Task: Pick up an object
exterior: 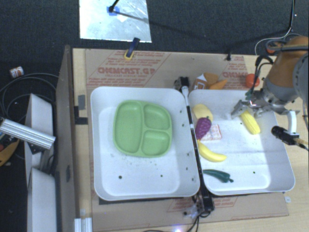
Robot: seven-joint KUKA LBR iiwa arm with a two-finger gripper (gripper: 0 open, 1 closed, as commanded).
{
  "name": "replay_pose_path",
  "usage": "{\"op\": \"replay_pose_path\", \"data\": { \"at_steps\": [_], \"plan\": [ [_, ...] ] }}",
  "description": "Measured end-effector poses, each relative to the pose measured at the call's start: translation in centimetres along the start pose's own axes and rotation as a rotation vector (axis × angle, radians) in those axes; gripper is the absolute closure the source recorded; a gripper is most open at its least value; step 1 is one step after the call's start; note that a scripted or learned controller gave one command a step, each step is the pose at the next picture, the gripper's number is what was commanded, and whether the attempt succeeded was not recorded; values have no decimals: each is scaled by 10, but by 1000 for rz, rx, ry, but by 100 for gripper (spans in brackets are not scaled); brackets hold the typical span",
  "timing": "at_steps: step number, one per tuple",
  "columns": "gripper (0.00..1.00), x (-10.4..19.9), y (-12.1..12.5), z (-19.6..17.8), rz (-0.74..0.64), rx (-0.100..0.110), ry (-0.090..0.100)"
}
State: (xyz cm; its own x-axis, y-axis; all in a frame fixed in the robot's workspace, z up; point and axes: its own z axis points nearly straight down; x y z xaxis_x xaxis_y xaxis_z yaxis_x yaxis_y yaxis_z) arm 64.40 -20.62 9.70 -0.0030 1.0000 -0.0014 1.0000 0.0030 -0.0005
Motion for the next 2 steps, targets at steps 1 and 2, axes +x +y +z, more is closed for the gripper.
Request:
{"op": "replay_pose_path", "data": {
  "at_steps": [1,2],
  "plan": [
    [100,0,2,-14,-1,-7,-1],
    [100,82,-8,-31,-7,-2,3]
  ]
}}
